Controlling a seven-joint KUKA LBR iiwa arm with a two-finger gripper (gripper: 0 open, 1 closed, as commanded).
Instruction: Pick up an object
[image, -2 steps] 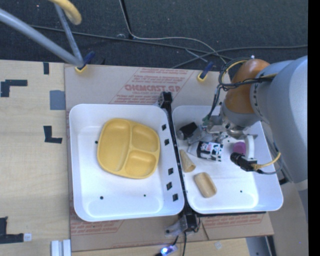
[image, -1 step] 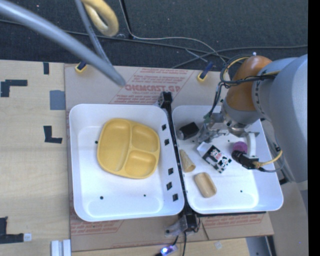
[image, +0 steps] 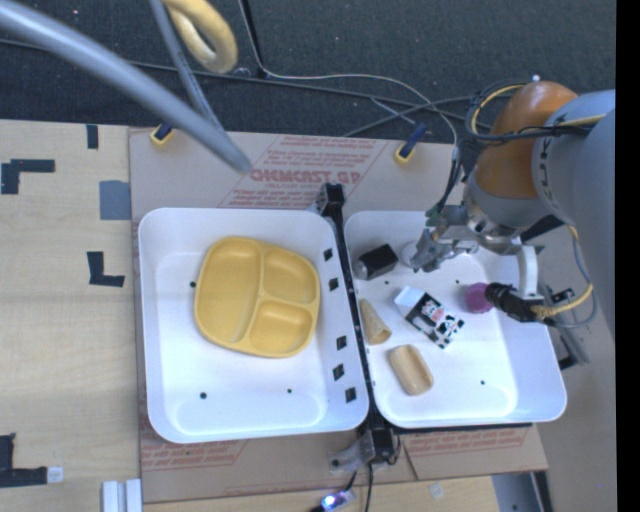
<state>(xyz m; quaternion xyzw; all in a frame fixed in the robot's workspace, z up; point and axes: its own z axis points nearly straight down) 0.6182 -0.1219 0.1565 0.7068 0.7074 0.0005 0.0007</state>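
Note:
My gripper (image: 428, 255) hangs over the back part of the right bin (image: 520, 400), just right of a small black block (image: 376, 261). Its fingers point down toward the bin floor with nothing visible between them. In the same bin lie a white and black packet with a red mark (image: 430, 314), a magenta ball-like object (image: 476, 297), a tan cone (image: 374, 322) and a tan bread-like roll (image: 410, 368). The arm's orange band (image: 530, 110) shows above the wrist at the upper right.
A yellow divided plate (image: 256, 296) lies in the left bin (image: 170, 390). A black divider (image: 345, 310) runs between the bins. Cables trail from the wrist over the right bin's right side (image: 545, 300). A grey pole (image: 110, 70) crosses the upper left.

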